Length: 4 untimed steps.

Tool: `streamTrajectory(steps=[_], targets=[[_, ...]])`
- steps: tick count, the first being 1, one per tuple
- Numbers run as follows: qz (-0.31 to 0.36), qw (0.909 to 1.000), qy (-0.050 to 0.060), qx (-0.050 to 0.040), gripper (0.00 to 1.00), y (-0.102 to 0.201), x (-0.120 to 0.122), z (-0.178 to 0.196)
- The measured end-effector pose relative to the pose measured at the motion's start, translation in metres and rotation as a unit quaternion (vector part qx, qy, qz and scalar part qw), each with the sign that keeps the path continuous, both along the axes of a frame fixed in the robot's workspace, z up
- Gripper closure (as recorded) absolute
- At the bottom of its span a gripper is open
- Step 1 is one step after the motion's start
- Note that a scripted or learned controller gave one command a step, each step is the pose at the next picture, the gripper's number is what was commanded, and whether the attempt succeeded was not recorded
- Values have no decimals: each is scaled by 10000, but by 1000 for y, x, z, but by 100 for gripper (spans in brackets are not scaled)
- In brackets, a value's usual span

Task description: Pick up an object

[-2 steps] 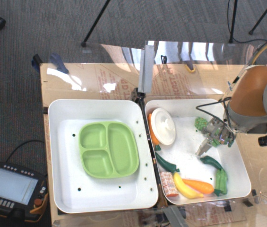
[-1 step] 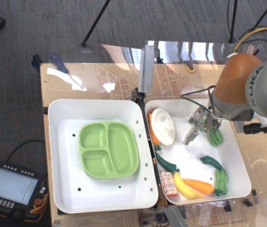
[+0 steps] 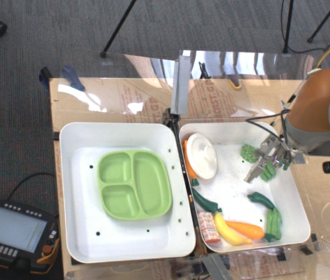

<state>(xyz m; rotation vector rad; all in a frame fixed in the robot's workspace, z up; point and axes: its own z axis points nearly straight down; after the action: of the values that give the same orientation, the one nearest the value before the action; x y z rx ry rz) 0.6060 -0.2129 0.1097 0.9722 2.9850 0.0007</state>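
The right bin (image 3: 230, 137) holds a white lidded bowl (image 3: 202, 154) lying over an orange piece (image 3: 187, 163), and a green broccoli (image 3: 247, 152). It also holds two dark green vegetables (image 3: 205, 202) (image 3: 261, 199), green beans (image 3: 273, 223), a yellow banana (image 3: 227, 229), an orange carrot (image 3: 247, 229) and a red-and-white packet (image 3: 209, 226). My gripper (image 3: 262, 169) hangs over the right side of this bin, just right of the broccoli. It points down and to the left. A small green piece (image 3: 268, 172) shows at its tip, and I cannot tell if it is gripped.
The left bin (image 3: 74, 156) carries a light green divided plate (image 3: 134, 184). A metal post (image 3: 180, 89) rises behind the gap between the bins. Tripod legs stand on the carpet at the back, and a teach pendant (image 3: 16, 232) lies at the lower left.
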Motion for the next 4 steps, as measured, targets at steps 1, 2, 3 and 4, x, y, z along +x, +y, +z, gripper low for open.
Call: streamTrajectory(steps=[1, 2, 3, 4], targets=[[-64, 10000, -39, -14, 0, -1, 8, -15], [-517, 9987, -4, 5, 0, 45, 18, -20], [-607, 9982, 10, 1, 0, 0, -3, -21], [-1362, 9907, 9, 18, 0, 5, -80, -21]])
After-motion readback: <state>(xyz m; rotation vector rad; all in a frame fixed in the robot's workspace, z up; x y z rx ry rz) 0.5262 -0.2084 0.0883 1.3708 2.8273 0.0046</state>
